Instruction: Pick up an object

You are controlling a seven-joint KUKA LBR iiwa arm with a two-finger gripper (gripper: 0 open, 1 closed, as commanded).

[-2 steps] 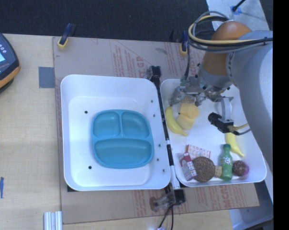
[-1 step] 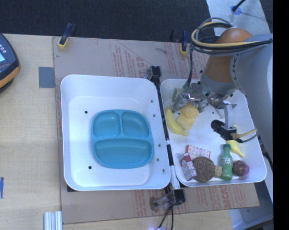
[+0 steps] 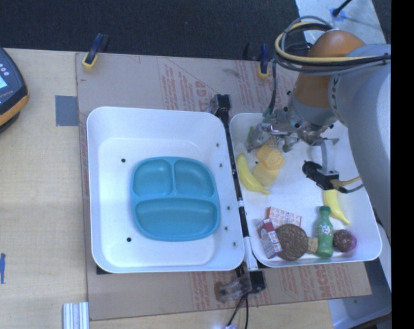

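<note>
My gripper hangs over the far part of the right bin. Just below it in the view is a round yellow corn-like piece, resting against a pale yellow piece; whether the gripper touches it is unclear. A yellow banana lies along the bin's left wall. Near the front of the bin are a red and white packet, a brown round patty, a green bottle, a dark red ball and a second small banana.
The left bin holds a blue divided plate. A divider with black clips runs between the bins. An orange and grey device sits at the bench's far left. The arm's grey body covers the right bin's far right corner.
</note>
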